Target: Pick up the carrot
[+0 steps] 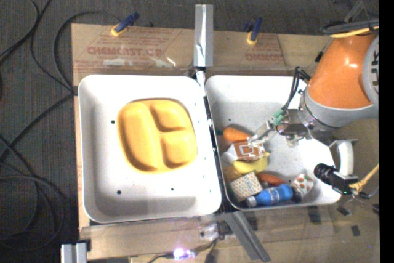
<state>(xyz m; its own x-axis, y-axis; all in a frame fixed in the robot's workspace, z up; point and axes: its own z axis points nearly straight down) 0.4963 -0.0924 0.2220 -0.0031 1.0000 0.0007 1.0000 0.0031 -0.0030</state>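
In the right bin (246,92), the carrot (236,134) lies roughly left-right.

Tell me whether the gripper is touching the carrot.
Cannot tell. In the camera view the gripper reaches over the right bin with its tip close beside the carrot, but the slanted view shows neither contact nor a gap plainly.

tool (261,131) above carrot (236,133), right bin (246,95)

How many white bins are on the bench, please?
2: the left bin holds a yellow divided tray; the right bin holds a pile of small items, with the gripper above them.
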